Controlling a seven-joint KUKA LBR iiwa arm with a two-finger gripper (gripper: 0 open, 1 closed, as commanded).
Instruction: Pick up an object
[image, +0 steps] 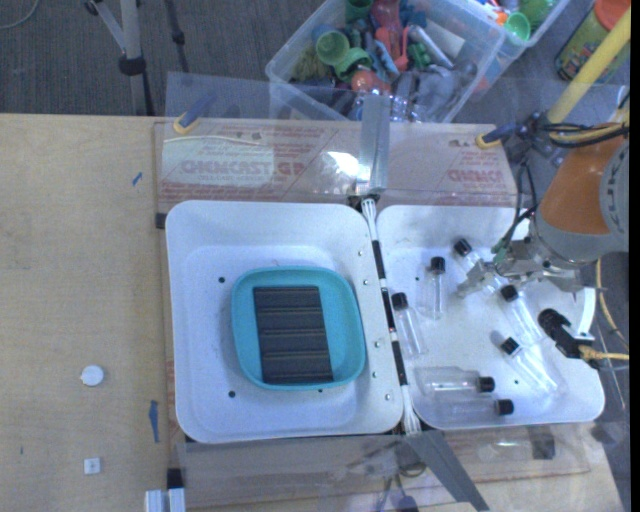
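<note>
1. Two shallow white bins sit side by side on the pale wooden desk (70, 250); the left bin (200, 235) holds a teal rounded-square plastic tray (245, 300) with a dark ribbed insert (292, 335) lying in it.
2. Several clear glass vials with black caps lie scattered in the right bin (420, 230); one vial (404, 322) lies just beside the divider between the bins; another (436, 285) lies near the bin's middle; two more (455, 381) (470, 408) lie close together at the near edge; one (528, 362) lies tilted toward the right side.
3. Grey robot arm with an orange band (585, 195) reaches in from the right, over the right bin's far right part.
4. Its metal hand (478, 280) hangs low among the vials near a small capped vial (464, 250); whether the hand is spread or pressed together cannot be told, and no vial can be seen pinched in it.
5. One small white round disc (92, 376) lies on the desk well apart from the bins, at the left.
6. One clear plastic tub of colourful toys (390, 45) stands behind the bins.
</note>
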